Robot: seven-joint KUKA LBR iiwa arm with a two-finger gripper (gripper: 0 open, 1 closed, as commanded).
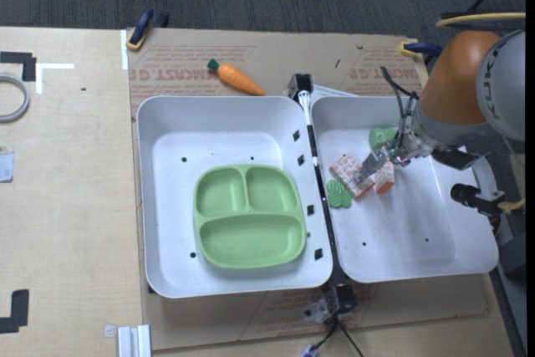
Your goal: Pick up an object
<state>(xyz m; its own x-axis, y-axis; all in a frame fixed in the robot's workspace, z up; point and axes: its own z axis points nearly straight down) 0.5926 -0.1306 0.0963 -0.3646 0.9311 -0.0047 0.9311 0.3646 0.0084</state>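
Observation:
In the right bin (435,238), a small pink-and-orange carton (344,170) lies near the left wall. A white and red-orange packet (382,178) sits just to its right. A green leafy toy (337,195) lies below the carton, and another green piece (383,135) rests toward the bin's back. My gripper (378,162) reaches in from the right and is down between the carton and the packet, touching or nearly touching both. The wrist hides part of the packet.
The left bin (159,180) holds a green divided plate (249,216). A toy carrot (237,78) lies on the cardboard behind the bins. A blue clip (140,28) sits at the cardboard's back left corner. The arm's orange band (460,79) looms over the right bin's back right.

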